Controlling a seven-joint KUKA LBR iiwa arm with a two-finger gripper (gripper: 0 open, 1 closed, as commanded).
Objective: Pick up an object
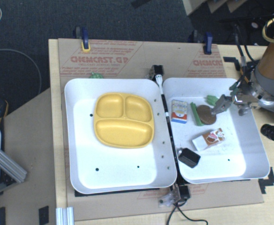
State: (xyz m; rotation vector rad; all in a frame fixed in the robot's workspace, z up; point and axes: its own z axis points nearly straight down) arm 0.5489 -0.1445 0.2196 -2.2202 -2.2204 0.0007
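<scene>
The two-finger gripper (219,106) is poised at the round brown disc (205,114) in the right white bin (249,168) (finger spacing cannot be told). Approach is judged underway; a descent and closing grip are needed next.
</scene>
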